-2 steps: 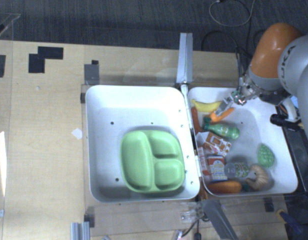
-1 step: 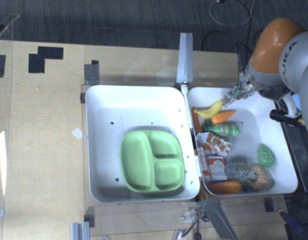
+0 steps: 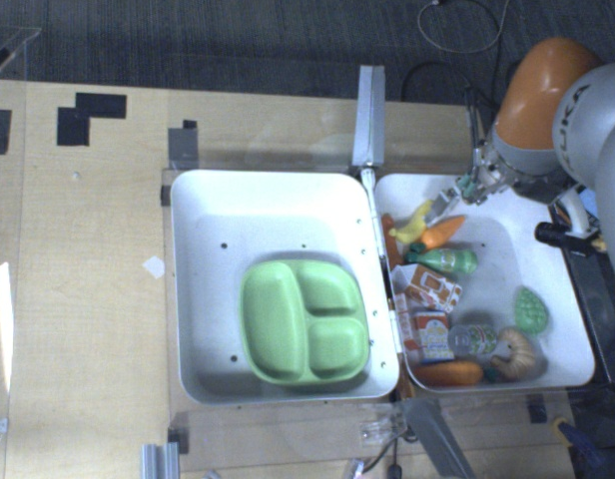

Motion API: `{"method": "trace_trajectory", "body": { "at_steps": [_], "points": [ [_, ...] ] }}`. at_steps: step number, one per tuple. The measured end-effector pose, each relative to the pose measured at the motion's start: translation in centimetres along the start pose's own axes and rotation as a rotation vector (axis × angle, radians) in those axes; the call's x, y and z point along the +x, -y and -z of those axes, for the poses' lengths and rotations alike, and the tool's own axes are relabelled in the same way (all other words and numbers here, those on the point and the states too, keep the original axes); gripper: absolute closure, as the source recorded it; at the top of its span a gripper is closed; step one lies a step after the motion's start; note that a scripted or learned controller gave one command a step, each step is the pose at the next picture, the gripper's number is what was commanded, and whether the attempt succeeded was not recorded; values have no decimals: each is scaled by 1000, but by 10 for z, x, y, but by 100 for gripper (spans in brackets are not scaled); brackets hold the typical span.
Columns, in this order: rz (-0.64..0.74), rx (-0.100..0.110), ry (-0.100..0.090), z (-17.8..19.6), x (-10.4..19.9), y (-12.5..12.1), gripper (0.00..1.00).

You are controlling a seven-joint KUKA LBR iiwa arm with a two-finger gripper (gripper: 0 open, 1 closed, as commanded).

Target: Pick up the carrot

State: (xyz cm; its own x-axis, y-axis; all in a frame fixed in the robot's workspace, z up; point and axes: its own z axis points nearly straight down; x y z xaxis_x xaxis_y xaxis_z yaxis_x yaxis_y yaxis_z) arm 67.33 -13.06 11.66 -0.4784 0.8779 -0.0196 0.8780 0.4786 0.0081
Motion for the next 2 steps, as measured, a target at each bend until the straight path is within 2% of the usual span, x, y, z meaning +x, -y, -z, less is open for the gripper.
{"method": "trace_trajectory", "body": {
  "at_steps": [1, 2],
  "points": [
    [91, 22, -16, -26, 21, -3, 0],
    [341, -2, -16, 10, 54, 21, 0]
  ]
}}
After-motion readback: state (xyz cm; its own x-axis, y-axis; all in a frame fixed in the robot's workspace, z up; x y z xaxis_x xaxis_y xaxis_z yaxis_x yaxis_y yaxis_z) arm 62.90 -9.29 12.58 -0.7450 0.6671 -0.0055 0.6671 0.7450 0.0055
